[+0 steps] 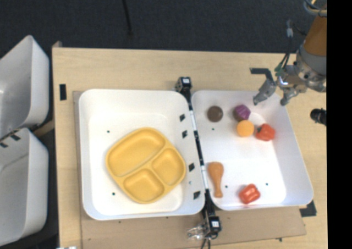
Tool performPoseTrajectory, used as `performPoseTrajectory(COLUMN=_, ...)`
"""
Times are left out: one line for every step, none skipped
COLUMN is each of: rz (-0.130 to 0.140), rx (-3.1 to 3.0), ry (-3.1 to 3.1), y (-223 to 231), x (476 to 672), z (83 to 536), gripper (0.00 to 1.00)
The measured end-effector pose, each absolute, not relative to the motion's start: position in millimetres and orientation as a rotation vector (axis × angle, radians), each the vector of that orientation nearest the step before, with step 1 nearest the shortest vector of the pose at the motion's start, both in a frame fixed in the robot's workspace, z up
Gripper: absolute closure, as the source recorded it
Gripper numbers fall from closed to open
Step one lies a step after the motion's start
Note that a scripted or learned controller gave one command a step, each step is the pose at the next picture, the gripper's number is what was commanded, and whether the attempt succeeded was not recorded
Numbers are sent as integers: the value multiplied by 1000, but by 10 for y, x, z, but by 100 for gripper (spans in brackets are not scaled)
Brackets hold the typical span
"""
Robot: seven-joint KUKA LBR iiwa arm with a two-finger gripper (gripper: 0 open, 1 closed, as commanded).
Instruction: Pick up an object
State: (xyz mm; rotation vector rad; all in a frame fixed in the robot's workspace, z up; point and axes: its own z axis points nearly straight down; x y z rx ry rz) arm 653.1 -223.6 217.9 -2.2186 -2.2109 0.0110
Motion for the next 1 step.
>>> performPoseTrajectory(rz=0, rx=-2223, ry=-2224, y=-2230, x=6559, z=2278, gripper=0)
